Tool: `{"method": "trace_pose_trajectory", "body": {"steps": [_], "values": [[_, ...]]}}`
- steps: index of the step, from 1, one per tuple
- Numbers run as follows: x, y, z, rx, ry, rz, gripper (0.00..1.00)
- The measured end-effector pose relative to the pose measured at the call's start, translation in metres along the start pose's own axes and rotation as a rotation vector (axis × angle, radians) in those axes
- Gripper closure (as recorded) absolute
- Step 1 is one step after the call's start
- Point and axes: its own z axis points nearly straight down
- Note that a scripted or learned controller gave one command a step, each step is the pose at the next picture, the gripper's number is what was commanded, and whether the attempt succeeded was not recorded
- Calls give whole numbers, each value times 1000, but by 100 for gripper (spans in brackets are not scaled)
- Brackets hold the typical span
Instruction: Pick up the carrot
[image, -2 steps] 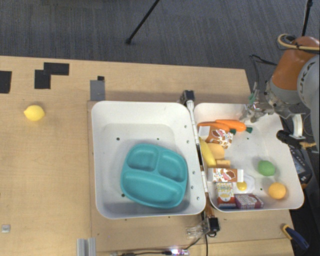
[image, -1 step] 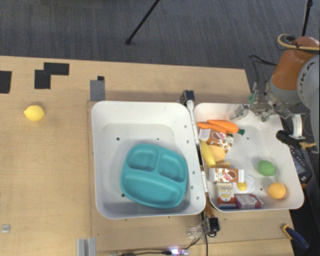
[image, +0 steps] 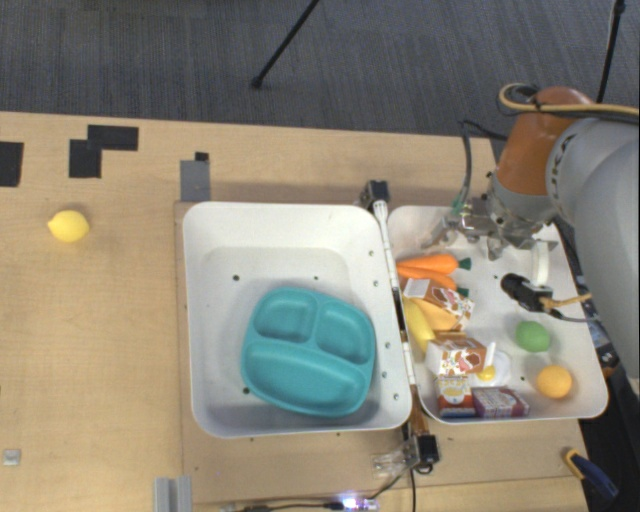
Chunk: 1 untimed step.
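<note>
Toward the far left corner of the right bin (image: 596, 392), the carrot (image: 427, 267) lies on its side, orange body pointing left and its green top at the right end. Its left tip sits close to the wall shared with the left bin (image: 200, 330), and just near of it a small snack packet (image: 440, 295) and a banana (image: 425, 322) crowd in. Our end effector (image: 487, 228) hangs over the far edge of the same bin, a little right and far of the carrot, apart from it. We cannot tell from this angle whether it is released or clenched; nothing shows in it.

We judge the step in hand to be the approach, with the grasp not yet made. To do it well, we should shift left and slightly nearer until we are centred over the thick middle of the carrot, not the tapered tip or the green top. We should turn the wrist so the closing direction runs across the carrot's short width, near to far. The far side looks free, while on the near side the packet leaves little room, so the descent wants care. Dropping too far left risks striking the bin wall.

The teal tray (image: 308, 350) in the left bin, the green ball (image: 533, 336) and the orange fruit (image: 553, 381) lie well clear of our path.
</note>
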Motion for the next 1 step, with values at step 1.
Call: {"method": "trace_pose_trajectory", "body": {"steps": [1], "values": [[30,-52,0,3,0,351,0]]}}
